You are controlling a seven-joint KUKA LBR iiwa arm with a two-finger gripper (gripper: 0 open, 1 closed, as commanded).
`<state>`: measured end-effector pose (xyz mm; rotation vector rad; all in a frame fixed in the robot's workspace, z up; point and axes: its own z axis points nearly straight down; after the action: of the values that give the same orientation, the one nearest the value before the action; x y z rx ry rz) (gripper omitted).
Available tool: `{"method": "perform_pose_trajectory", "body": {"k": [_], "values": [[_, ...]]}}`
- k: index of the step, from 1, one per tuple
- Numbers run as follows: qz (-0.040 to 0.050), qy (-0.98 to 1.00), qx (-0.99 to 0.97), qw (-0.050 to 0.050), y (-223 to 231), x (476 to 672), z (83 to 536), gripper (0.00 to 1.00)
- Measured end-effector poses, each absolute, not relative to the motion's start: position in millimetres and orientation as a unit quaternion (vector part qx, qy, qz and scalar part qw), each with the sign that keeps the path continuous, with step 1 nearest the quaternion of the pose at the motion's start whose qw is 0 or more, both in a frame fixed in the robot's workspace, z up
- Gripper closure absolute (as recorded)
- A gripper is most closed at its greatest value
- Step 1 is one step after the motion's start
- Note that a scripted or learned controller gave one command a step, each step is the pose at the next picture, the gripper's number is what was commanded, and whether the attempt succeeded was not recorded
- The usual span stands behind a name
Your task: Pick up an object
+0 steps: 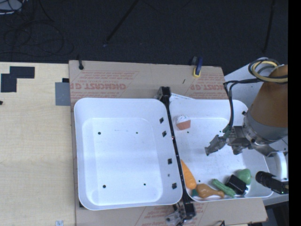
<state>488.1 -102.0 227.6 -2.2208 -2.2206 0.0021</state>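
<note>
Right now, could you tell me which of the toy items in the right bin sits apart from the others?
The small orange-and-white block, alone near the bin's far left corner. The carrot, green pieces and the rest cluster along the near edge.

Pincer (212, 147) over rt bin (207, 126), carrot (188, 174) + toys at btm edge

We see a robotics lab or test bench: two shallow white bins (80, 126) sit on taped cardboard sheets (141, 79) over a pale wooden bench (33, 140), loose black cables (28, 13) trail across the dark floor behind, and a cabled robot arm (270, 107) reaches in.
</note>
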Motion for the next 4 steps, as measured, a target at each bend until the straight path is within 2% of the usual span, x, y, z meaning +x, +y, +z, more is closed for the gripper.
{"method": "perform_pose_trajectory", "body": {"k": [1, 2, 3, 4], "values": [[0.0031, -0.708, -0.706, 0.004, -106.6, 587.0, 85.6, 0.00], [-0.0007, -0.706, -0.708, 0.001, -89.8, 472.2, 214.7, 0.00], [0.0032, -0.708, -0.707, 0.004, -102.9, 532.9, 102.5, 0.00], [-0.0013, -0.709, -0.706, -0.001, -89.4, 634.6, 86.8, 0.00]]}}
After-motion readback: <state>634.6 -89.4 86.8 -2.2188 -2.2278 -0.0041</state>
